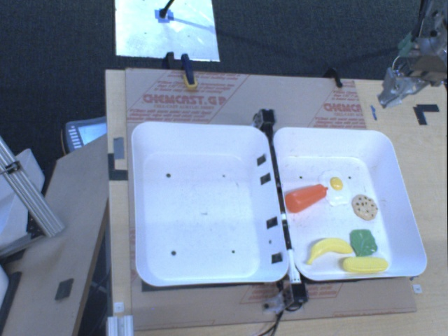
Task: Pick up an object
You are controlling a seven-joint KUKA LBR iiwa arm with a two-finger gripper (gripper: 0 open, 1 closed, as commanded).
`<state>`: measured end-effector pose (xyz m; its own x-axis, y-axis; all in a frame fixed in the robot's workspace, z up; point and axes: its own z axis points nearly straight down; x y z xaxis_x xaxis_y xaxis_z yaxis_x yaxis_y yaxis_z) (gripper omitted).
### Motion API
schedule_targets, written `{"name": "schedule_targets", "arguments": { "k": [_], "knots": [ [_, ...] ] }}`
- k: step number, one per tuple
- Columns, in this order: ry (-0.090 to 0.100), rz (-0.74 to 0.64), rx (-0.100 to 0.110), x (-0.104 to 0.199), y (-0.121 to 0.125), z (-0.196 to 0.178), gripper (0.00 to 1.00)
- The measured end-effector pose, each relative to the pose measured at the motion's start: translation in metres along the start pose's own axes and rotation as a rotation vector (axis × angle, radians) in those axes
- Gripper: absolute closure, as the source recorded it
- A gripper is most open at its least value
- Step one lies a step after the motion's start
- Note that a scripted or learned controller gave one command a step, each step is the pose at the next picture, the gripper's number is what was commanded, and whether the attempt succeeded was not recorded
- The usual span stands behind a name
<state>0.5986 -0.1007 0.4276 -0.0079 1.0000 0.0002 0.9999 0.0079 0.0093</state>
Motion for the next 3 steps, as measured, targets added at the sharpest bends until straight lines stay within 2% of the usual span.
{"name": "schedule_targets", "arguments": {
  "k": [1, 2, 3],
  "knots": [
    [0.001, -0.003, 0.0, 0.082, -0.028, -0.081, 1.0],
    [0.002, -0.001, 0.004, 0.132, -0.069, -0.111, 1.0],
    [0.002, -0.004, 0.008, 0.213, -0.111, -0.109, 1.0]
  ]
}}
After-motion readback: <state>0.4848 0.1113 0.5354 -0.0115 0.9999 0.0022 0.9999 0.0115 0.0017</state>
